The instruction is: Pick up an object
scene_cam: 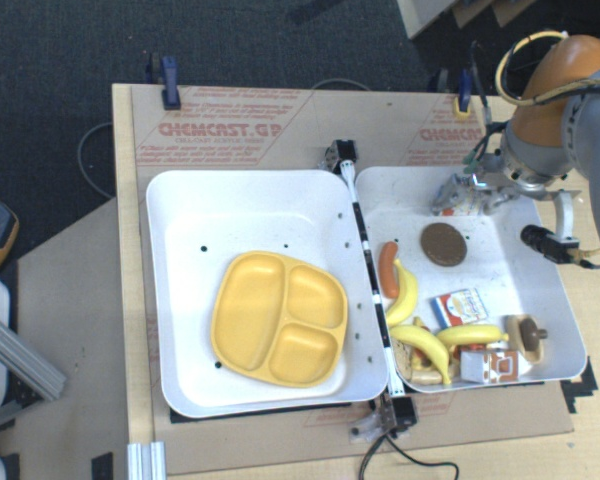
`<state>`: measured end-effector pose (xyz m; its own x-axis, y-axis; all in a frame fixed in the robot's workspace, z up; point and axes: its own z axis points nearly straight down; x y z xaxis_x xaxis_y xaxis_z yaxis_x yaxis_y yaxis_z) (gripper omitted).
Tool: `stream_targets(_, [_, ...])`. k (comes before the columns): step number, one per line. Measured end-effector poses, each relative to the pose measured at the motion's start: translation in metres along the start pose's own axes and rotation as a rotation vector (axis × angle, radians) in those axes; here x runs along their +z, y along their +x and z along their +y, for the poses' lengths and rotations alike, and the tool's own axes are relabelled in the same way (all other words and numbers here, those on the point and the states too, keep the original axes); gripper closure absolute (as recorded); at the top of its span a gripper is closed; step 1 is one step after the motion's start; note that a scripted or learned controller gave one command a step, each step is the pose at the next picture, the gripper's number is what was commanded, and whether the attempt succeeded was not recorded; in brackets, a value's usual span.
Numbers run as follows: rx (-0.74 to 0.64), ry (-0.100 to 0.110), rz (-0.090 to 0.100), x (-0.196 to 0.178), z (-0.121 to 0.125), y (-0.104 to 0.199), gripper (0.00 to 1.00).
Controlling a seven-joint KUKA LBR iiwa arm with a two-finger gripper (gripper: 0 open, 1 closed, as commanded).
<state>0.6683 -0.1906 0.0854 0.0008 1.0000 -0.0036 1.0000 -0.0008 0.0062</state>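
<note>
A grey robot arm with an orange band reaches in from the right, over the far right corner of the right bin [570, 313]; its end effector [467, 193] hangs low near the bin's far wall, and whether it is spread or pressed together cannot be told from this angle; nothing is visibly pinched in it; the pick looks to be at the approach step, with no object lifted yet.

The nearest candidate is a round brown disc [444, 244], flat and dark like a cookie or puck, lying alone near the middle of the right bin, just nearside of the end effector; taking it would probably call for a short move toward the near edge, then a straight descent; being so flat, it may be hard to pinch.

Along the bin's left wall lie a red sausage-like piece [387, 268] and a banana [406, 296]; the near edge holds more bananas [426, 344], a small printed carton [457, 308] and a brown wooden piece [527, 336], crowded together.

The left bin [180, 208] carries a yellow divided tray [278, 317].
</note>
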Motion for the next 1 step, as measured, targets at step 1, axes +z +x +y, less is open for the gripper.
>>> stream_targets(1, [-0.001, 0.0, 0.001, -0.0109, -0.0005, 0.0018, 1.0])
